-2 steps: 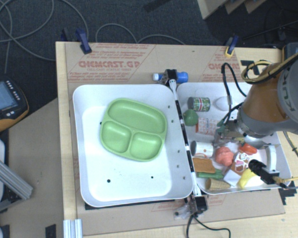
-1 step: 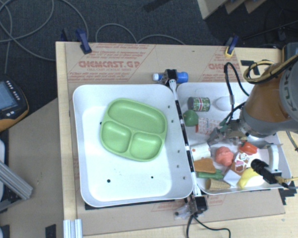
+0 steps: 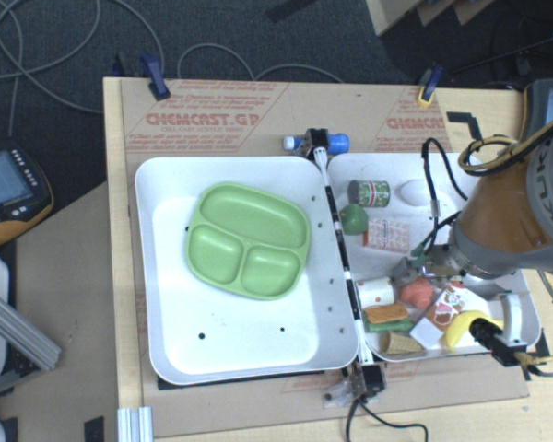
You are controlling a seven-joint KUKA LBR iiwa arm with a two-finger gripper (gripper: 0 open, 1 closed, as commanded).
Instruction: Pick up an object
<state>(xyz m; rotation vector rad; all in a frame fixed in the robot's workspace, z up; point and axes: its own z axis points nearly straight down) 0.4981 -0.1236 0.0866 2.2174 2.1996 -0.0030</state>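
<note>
A: Camera view from above the bench, and the arm (image 3: 507, 219) is well down into the right-hand bin (image 3: 525, 325), its gripper (image 3: 422, 270) low among the clutter there.

B: Has it got anything?

A: Can't call it. The wrist and cabling crowd over the tip, so whether it is apart or together I cannot tell, and nothing visibly sits in its grasp. I'd judge the pick as not yet made: every object looks to be resting in the bin.

B: What's nearest to it?

A: A reddish round piece, tomato-like (image 3: 417, 294), just below the gripper and perhaps touching it (that's the likeliest target, to my eye). Beside that, further toward the near rim, a red-and-white packet (image 3: 447, 304) and a yellow banana (image 3: 464, 329). Below and to the left of the gripper, a white cup with a red band (image 3: 376, 293), then a sandwich-like brown piece (image 3: 387, 315).

B: And up beyond it?

A: A flat printed packet (image 3: 387, 235) just beyond the gripper, a green round toy (image 3: 354, 218), a small can with a green label (image 3: 370, 192), and a white egg-shaped thing (image 3: 413, 191). Far off to its left, the other bin (image 3: 166, 339) carries a green divided plate (image 3: 249, 240).

B: So what's left?

A: Securing a grip and lifting, by my reading.
</note>
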